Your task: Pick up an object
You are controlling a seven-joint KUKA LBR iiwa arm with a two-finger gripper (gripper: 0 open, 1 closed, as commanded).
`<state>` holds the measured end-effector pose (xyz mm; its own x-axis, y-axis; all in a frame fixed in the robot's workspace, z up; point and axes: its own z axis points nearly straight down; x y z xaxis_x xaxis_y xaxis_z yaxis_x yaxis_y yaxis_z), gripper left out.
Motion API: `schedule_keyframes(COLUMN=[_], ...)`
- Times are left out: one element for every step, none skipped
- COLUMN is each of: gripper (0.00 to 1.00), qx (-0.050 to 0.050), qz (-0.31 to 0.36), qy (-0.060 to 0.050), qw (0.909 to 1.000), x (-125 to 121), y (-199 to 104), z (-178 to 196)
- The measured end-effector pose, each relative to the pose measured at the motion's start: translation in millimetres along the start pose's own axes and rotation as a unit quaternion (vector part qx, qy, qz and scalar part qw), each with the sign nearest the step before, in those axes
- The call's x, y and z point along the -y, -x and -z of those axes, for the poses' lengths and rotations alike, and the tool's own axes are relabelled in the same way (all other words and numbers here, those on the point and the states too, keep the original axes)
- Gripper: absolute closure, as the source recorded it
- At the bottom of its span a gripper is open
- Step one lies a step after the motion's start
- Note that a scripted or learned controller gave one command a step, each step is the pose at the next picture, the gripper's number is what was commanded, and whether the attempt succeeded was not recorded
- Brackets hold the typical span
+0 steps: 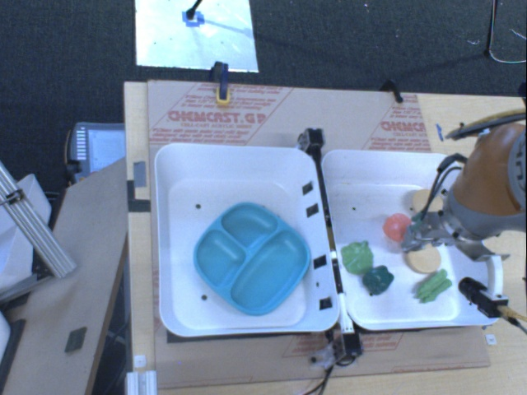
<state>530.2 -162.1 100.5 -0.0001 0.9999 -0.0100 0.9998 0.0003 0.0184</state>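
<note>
- We see the gripper (420, 235) low over the right bin (362, 179), between a red ball (396, 225) and a tan disc (424, 260); we cannot tell its state.
- Near the bin's left side lie a light green piece (357, 257) and a dark green piece (378, 280), with a green pod (433, 285) nearer and to the right.
- The left bin (189, 171) holds a blue divided plate (251, 257).
</note>
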Motion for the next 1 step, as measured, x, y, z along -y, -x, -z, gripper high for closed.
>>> schedule_keyframes(gripper=[1.0], qx=[-0.004], qz=[0.002], qy=[-0.006], qw=[1.0], x=[-7.1], y=[2.7], z=[44.2])
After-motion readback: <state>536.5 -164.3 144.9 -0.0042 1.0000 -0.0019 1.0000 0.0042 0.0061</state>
